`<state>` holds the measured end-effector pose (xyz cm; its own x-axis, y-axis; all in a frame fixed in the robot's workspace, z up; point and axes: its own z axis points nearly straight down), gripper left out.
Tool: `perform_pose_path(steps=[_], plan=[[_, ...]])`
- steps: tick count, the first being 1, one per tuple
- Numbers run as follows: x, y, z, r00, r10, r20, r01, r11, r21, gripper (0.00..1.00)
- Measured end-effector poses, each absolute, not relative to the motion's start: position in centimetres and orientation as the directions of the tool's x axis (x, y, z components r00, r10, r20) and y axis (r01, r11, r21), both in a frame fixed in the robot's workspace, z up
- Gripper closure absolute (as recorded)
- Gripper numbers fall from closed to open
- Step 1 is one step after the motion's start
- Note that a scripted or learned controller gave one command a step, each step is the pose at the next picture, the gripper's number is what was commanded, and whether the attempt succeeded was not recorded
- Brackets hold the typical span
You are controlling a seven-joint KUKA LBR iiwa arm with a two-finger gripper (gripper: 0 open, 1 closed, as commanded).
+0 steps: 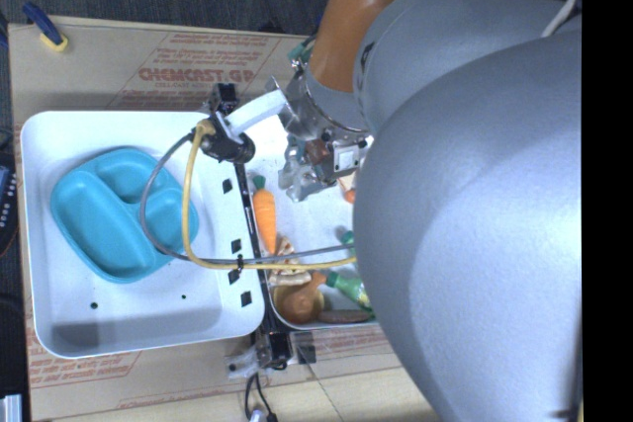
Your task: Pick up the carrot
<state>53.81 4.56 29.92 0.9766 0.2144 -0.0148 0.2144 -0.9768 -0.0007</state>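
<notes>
The carrot (264, 217) is lying in the right bin (259, 114), tight against the divider between the two bins, pointing near-to-far. Just near of it there's a little heap of other toy food (307, 296), brownish and green bits. The gripper (302, 175) hangs over the right bin a bit right and far of the carrot, not touching it; can't tell whether it's parted or closed from here. The big grey arm (465, 193) covers most of that bin. The left bin (119, 316) has a blue divided tray (114, 212), with a loop of hose (168, 203) draped across it.
</notes>
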Motion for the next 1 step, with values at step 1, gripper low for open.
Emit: perform_pose_path(steps=[1], plan=[[51.06, 13.8, 23.31, 0.967, 0.254, -0.016, 0.254, -0.967, -0.003, 1.0]])
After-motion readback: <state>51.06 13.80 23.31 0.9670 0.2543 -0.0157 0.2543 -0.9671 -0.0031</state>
